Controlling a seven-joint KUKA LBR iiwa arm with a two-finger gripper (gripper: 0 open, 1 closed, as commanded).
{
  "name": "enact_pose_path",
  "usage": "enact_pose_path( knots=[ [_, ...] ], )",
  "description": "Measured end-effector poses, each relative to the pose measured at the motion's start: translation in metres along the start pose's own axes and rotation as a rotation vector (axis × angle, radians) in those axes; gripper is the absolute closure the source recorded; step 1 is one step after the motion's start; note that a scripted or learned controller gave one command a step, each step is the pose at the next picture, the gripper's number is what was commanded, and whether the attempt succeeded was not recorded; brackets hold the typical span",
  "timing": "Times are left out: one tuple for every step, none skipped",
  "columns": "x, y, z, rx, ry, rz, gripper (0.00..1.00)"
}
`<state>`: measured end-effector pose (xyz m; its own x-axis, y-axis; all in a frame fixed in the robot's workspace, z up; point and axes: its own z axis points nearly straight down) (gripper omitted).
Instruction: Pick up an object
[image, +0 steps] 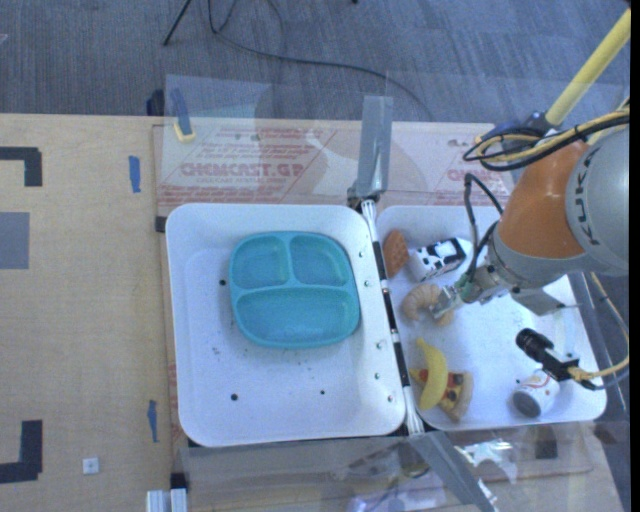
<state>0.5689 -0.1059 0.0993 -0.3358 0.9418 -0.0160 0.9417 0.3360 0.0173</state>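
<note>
Since the gripper (447, 303) hangs low in the right bin (495, 352), touching or just beside a curved pastry (424, 297), that piece is judged the likely target. Whether the gripper is spread or closed cannot be told, and nothing is seen held. A clean grasp would be helped if the pastry were straddled across its narrow middle and lifted straight up, so that its neighbours are not knocked. At the near end of the right bin a banana (431, 372) and a pizza slice (457, 392) are found touching, with a small white object (530, 397) to their right. Farther off lie the pastry, then a black-and-white toy (440, 257) and a brown bun (397, 252). In the left bin (290, 388) a teal divided plate (295, 290) is set.
</note>
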Motion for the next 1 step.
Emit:
enact_pose_path(
  knots=[
    [0.0516,0.0495,-0.1107,0.019,0.016,0.033,1.0]
  ],
)
